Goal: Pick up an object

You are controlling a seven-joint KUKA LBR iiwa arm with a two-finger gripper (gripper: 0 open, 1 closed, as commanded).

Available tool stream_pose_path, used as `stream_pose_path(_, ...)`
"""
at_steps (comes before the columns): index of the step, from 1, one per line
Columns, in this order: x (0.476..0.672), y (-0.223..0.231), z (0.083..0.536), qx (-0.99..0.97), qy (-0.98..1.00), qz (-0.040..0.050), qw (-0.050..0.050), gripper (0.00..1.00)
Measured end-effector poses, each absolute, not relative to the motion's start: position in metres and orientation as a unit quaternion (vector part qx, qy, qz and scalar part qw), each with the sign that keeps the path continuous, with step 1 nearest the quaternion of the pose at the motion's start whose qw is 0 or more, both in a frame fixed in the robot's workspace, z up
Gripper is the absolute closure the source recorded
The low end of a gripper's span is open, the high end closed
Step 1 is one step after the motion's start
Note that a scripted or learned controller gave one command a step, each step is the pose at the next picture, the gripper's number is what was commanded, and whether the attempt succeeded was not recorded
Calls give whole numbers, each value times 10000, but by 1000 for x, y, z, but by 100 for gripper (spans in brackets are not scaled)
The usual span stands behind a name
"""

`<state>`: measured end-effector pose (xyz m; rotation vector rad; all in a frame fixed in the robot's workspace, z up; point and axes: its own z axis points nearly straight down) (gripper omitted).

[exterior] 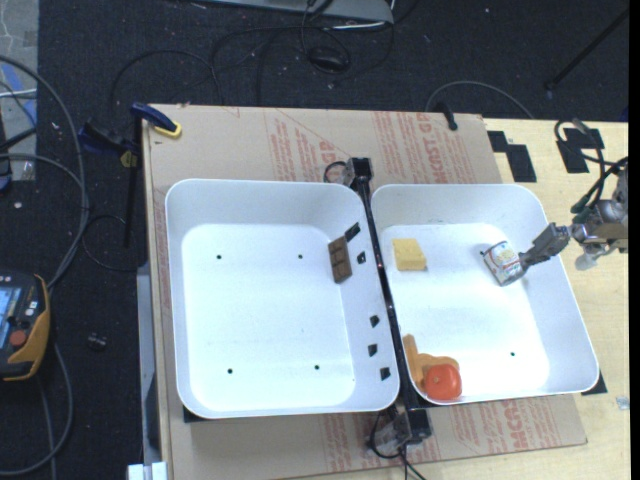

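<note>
Here, from my remote station, I saw the right bin (pixel 560 298) holding a yellow sponge block (pixel 409 254) left of the gripper (pixel 535 249), an orange-red toy (pixel 438 376) at its lower-left wall, and a small white-and-silver packet (pixel 503 261) touching the claw, whose opening I could not tell. The left bin (pixel 190 298) held a brown bar (pixel 341 260).

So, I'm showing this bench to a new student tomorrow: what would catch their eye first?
Probably the orange-red ball in the near corner of the right bin, the brightest thing there. Next, the yellow sponge toward that bin's far left, and the small white packet by its right wall, with the pincer right beside it. The left bin holds a brown bar against its right wall.
</note>
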<state>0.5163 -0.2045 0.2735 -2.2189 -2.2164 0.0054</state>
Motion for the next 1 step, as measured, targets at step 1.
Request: stream_pose_path(1, 517, -204, 276, -7071, -7071, 1, 1, 0)
